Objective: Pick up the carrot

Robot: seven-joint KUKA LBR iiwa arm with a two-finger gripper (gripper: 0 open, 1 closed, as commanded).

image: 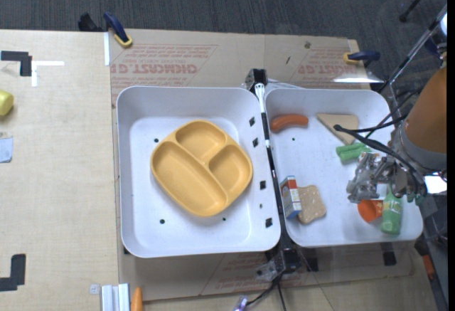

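Dark carpet lies behind my bench (57, 181), pale wood with printed cardboard (185, 60) clamped under two white bins. My arm (434, 121) comes in from the right, a grey body with an orange band. Both bins are smooth, glossy plastic with rounded corners. In the left bin (135, 231) sits a tan tray (202, 167), matte, with three compartments. The right bin (323, 231) holds the clutter: a beige wedge (340, 123), a speckled bread slice (311, 203) touching a small carton (289, 197), a smooth sausage (288, 122), and a green piece (350, 153).

My gripper (371, 185) hangs low over the bin's right end, a tangle of metal and cables, and I cannot tell how it is set. The carrot (369, 211) lies just under it, an orange nub touching a green bottle (391, 215).

I see risk in that crowding. The carrot looks short, rounded and slick, so it could squirt sideways under a pinch. With the bottle pressed against it, I might catch the bottle instead, or shove both into the bin wall close by.
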